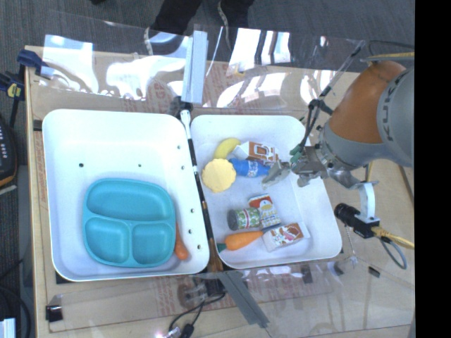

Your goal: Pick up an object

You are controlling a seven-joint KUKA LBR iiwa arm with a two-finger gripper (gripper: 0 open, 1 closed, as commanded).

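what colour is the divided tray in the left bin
Turquoise blue divided tray, seen in the camera view.

Two white bins (pixel 63 189), one blue tray (pixel 130 220) (three compartments), two carrots (pixel 243 240).

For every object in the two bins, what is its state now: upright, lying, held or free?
Blue divided plate: flat, in left bin.
Banana: lying, free.
Yellow round toy: resting, free.
Blue bottle: lying.
Can: on its side.
Carrot: lying.
Carton: lying flat.
Gripper: above right bin, holding nothing visible.
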